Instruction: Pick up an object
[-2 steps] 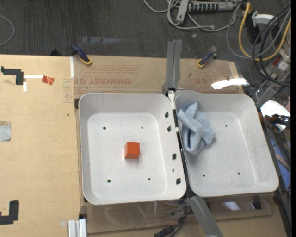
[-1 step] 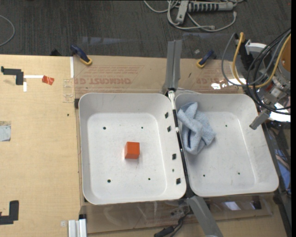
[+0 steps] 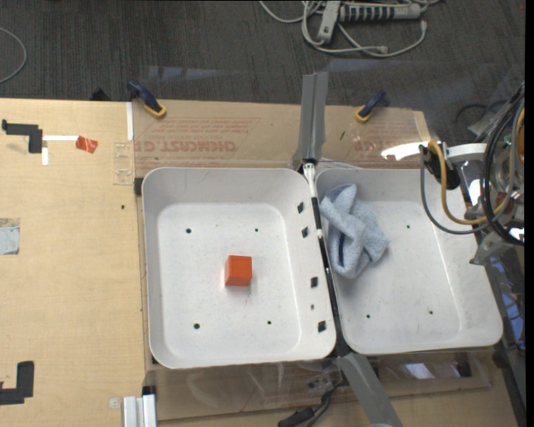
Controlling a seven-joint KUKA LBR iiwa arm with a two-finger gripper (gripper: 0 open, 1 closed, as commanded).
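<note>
An orange block point(image 3: 239, 271) sits flat on the floor of the left bin point(image 3: 163, 250), a little below its middle and well apart from every wall. In the right bin point(image 3: 467, 308) a crumpled pale-blue cloth point(image 3: 355, 233) lies bunched against the left wall, close to the divider between the two bins, its top end reaching toward the far corner. At the right edge a tangle of cables and metal parts point(image 3: 492, 192) hangs over the far corner of the right bin; that looks like part of the arm's wrist, though from here I can't make out the gripper well enough to tell its state. The bins rest on brown cardboard point(image 3: 217, 138) held at the far edge by two clamps point(image 3: 146, 97). A small red piece point(image 3: 86, 144) lies on the wooden bench top point(image 3: 67, 275) to the left. Grey cables and a power strip point(image 3: 367, 12) trail across the dark floor beyond.
</note>
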